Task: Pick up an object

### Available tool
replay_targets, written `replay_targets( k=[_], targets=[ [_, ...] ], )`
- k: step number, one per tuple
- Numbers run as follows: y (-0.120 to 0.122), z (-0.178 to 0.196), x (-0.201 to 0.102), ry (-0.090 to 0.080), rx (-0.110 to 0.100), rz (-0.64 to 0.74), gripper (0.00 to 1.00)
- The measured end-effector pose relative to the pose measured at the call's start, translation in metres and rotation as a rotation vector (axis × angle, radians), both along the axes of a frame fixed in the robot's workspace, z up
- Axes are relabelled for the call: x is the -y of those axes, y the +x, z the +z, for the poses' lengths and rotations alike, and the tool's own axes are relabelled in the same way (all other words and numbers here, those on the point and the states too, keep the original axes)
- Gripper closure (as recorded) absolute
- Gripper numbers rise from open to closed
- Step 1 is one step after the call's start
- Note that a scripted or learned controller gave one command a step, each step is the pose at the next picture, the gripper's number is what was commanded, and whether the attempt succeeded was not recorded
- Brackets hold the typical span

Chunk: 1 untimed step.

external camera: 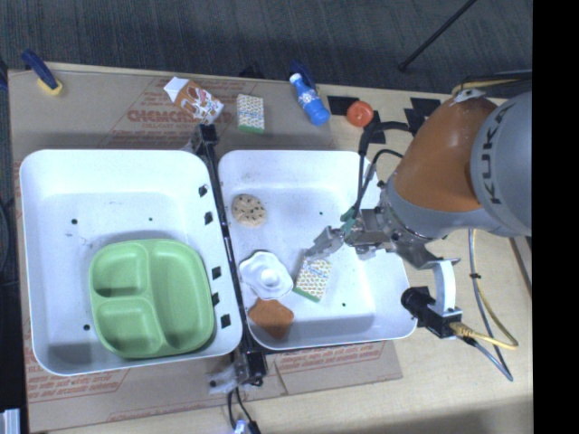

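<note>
My gripper (322,245) hangs low over the middle of the right bin (298,165), reaching in from the right. Its fingers (318,240) point down-left at a small patterned packet (314,280) that lies just below them; the packet seems to rest on the bin floor, and I cannot tell whether the fingers touch it. A white cup-like object (265,274) sits left of the packet. An orange-brown piece (270,316) lies at the bin's front edge. A round cookie (248,209) lies farther back on the left.
The left bin (54,188) holds a green divided tray (150,297). Behind the bins on the cardboard lie a snack bag (194,100), a small patterned box (251,112), a blue bottle (309,99) and an orange ball (360,112). Cables trail at right.
</note>
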<state>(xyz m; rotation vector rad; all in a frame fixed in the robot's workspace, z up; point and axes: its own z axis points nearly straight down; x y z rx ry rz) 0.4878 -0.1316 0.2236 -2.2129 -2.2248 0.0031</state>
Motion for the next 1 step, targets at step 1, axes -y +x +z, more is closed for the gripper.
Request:
replay_targets(
  k=[1],
  targets=[
    [-0.0022, -0.1281, -0.0051, -0.003, 0.011, 0.002, 0.00]
  ],
)
